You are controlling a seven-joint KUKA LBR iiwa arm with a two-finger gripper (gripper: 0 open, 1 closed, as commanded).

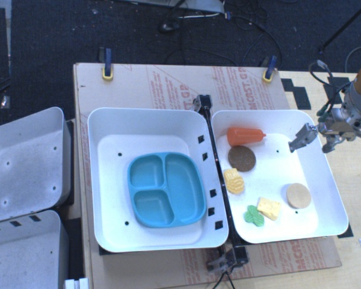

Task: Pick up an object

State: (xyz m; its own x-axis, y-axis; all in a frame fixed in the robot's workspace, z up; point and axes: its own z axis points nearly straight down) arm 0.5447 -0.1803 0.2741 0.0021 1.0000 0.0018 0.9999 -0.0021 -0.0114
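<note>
The right bin (331, 179) holds several small items: an orange carrot (245, 136) at the back, a brown round cookie (242, 158) just below it, a pale yellow ridged piece (233, 180) by the left wall, a green leafy piece (254, 215), a yellow cheese wedge (268, 208) and a tan round disc (298, 195). My gripper (316, 141) hangs over the bin's back right corner, open, with nothing between its fingers. It is well to the right of the carrot and above the tan disc in the view.
The left bin (108, 161) holds a blue divided plate (166, 189). A black divider (213, 161) runs between the bins. White trays (24, 155) lie off the bench at the left. Cables hang by the arm at the right edge.
</note>
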